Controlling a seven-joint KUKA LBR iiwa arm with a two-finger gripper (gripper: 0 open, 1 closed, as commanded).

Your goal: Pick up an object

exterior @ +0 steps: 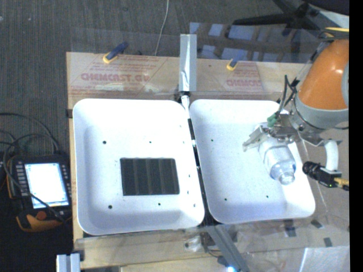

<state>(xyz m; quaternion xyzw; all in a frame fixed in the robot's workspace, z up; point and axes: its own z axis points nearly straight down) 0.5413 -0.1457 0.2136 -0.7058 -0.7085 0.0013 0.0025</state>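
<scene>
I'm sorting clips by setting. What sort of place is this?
Probably a robotics lab: two white bins on a clamped board, a control pendant on carpet, and an office chair base.

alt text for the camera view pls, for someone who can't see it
A grey robot arm with an orange band reaches from the right over the right white bin, its tool just above a clear plastic bottle lying near the bin's right side. The left white bin holds a dark ribbed rectangular pad.
</scene>
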